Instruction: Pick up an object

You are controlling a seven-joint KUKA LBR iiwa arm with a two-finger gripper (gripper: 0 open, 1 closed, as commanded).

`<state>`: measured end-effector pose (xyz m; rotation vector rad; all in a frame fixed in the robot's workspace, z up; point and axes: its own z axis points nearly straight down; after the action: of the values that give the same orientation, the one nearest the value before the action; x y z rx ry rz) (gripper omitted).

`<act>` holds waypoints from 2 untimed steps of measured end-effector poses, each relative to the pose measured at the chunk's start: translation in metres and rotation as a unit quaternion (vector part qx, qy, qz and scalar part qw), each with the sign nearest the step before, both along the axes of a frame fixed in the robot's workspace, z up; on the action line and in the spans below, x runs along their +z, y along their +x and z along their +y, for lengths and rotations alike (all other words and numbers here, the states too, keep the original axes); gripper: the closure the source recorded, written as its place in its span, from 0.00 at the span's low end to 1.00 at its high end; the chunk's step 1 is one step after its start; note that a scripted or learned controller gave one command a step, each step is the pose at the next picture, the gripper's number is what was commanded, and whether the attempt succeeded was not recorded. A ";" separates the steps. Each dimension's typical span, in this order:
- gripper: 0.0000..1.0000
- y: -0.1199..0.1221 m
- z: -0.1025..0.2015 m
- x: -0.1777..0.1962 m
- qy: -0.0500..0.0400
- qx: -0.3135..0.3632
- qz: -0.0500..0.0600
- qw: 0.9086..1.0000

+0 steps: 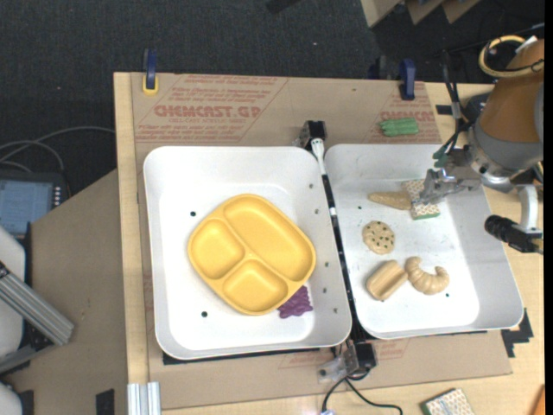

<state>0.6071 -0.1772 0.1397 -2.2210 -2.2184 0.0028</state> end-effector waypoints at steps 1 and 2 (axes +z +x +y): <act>1.00 -0.022 0.066 -0.036 0.002 0.003 0.002 1.000; 1.00 -0.045 0.020 0.016 -0.001 -0.001 -0.003 1.000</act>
<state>0.5623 -0.1573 0.1557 -2.2284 -2.2203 -0.0011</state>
